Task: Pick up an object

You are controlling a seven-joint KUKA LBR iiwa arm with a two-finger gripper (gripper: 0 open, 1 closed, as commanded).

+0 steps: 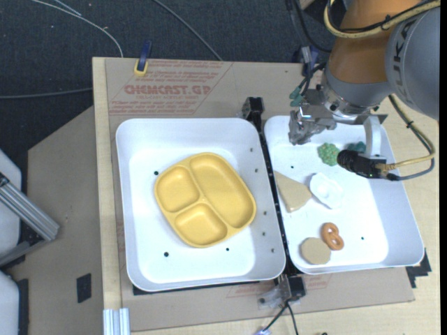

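Just beside the gripper (302,132), a green piece (327,152) is lying in the right bin (401,215); I am not seeing if the gripper is grasping anything.

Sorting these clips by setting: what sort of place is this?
Probably a robotics lab test bench: an industrial arm reaches over two white bins, toy food such as a pretzel lies in one, and loose cables trail over dark carpet.

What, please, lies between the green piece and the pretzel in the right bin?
In the camera view, a white cup-like piece lies between the green piece and the pretzel, on the right bin floor.
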